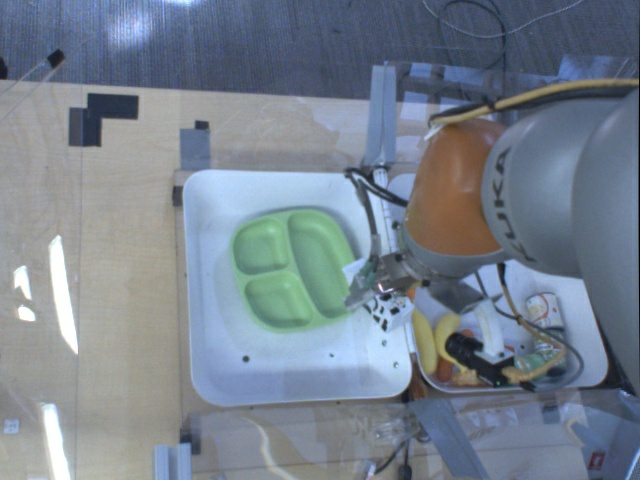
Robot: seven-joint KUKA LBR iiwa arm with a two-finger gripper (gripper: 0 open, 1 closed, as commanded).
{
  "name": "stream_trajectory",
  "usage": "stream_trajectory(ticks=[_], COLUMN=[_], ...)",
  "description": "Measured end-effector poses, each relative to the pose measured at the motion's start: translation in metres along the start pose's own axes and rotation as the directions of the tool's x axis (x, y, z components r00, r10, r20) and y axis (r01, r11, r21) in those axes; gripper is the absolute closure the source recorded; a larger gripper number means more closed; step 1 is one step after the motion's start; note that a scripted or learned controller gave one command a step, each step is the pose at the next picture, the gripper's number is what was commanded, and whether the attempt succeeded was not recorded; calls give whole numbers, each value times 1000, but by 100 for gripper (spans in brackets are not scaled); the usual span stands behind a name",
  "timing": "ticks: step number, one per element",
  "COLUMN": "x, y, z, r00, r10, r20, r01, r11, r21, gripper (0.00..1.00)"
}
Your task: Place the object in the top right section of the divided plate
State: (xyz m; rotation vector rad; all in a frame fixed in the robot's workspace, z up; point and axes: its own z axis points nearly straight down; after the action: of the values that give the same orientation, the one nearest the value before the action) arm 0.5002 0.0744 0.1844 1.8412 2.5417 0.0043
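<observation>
Gripper point(372, 290) at plate's point(292, 268) right rim, near bin's point(210, 268) right wall, positioned for placing; finger state: cannot tell.

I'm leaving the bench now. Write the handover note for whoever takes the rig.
Gripper: low over the right edge of the green plate, at the gap between the two bins. Whether it holds anything cannot be told from this view.
Plate: sits in the left bin; its three sections look bare.
Right bin: holds a banana and other small items, partly hidden by the arm.
Done: nothing placed in the plate yet.
Left: get the object into the plate's top right section, then check that it landed there.
</observation>
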Motion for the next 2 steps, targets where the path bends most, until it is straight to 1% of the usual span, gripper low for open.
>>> stream_trajectory(ticks=[1, 2], x=[7, -2], y=[18, -10], z=[-1, -1], r00=[970, 900], r10=[-244, -435], r20=[0, 1], r01=[244, 435], r11=[970, 900], r21=[-3, -2], gripper=[100, 100])
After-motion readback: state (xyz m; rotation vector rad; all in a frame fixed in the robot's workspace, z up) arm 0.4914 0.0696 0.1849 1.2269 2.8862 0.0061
